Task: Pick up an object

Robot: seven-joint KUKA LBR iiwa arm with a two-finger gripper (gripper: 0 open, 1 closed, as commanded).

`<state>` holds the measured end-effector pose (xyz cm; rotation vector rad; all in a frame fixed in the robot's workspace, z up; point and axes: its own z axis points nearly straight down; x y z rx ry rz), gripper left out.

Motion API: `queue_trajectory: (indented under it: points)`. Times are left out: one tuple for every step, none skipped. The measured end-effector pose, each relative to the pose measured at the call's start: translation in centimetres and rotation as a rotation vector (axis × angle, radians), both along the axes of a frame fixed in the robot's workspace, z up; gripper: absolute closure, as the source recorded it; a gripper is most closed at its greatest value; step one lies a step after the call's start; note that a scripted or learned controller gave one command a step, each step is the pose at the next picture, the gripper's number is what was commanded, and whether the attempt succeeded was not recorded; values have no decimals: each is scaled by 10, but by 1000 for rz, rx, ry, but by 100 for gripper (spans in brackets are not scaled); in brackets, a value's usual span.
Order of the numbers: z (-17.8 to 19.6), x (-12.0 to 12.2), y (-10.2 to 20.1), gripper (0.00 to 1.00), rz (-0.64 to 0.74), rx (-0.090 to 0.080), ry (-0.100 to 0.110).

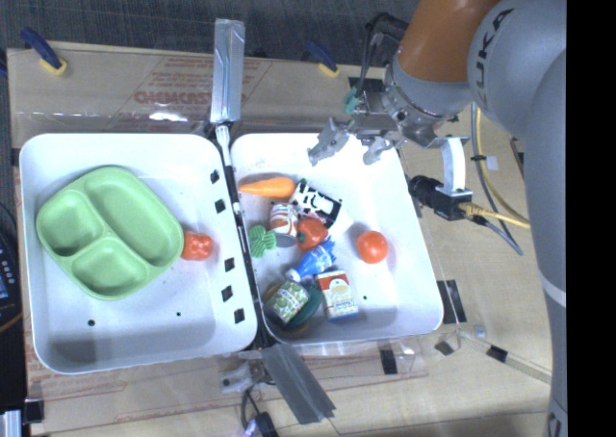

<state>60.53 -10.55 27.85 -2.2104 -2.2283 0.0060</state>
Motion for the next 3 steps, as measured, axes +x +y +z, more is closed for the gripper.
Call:
queue_trajectory:
  points:
    - [10, 0, 1, 100, 6, 0, 3]
    - [34, -41, 36, 100, 181, 1, -1]
    - [34, -41, 35, 0, 181, 1, -1]
